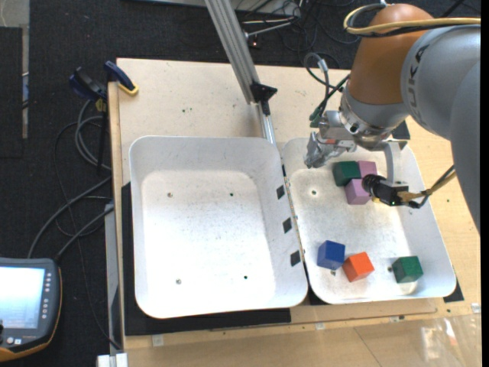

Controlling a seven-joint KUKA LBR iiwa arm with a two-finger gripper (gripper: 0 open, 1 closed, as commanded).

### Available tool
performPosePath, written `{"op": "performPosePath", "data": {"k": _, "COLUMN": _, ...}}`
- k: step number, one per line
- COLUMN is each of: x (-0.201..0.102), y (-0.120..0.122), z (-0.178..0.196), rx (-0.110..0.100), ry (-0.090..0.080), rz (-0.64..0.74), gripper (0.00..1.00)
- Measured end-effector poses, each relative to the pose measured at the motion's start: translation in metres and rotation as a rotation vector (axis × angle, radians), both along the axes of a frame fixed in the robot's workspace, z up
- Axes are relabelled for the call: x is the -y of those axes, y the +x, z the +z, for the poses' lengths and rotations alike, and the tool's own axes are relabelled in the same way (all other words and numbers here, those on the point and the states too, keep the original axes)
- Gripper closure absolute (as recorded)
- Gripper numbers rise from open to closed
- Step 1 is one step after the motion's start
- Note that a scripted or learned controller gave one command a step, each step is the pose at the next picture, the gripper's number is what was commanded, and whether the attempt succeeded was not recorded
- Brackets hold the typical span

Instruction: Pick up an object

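Observation:
The right bin (432, 228) holds several small blocks. A dark green block (345, 172) and a purple block (357, 192) lie together near its far end, with a paler purple piece (368, 167) just behind them. A blue cube (331, 254), an orange cube (357, 266) and a green cube (406, 268) sit along its near edge. My gripper (318, 153) hangs over the bin's far left corner, just left of the dark green block. Nothing shows in its grasp.
The left bin (134, 205) lies beside the right one. A slanted aluminium post (233, 40) ends at a black clamp near the bins' far junction. Blue and yellow clamps (107, 81) lie at the bench's far left. A teach pendant (27, 304) sits on the floor at lower left.

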State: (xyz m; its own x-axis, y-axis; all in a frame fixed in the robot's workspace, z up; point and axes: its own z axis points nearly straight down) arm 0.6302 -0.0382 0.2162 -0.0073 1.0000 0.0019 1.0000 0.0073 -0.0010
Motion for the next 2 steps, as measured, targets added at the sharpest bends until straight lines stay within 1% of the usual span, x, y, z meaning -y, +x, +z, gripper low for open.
{"op": "performPosePath", "data": {"k": 1, "x": -0.045, "y": -0.029, "z": -0.006, "rx": -0.002, "ry": 0.0, "rz": 0.0, "gripper": 1.0}}
{"op": "performPosePath", "data": {"k": 2, "x": -0.095, "y": -0.047, "z": -0.008, "rx": -0.001, "ry": 0.001, "rz": 0.0, "gripper": 1.0}}
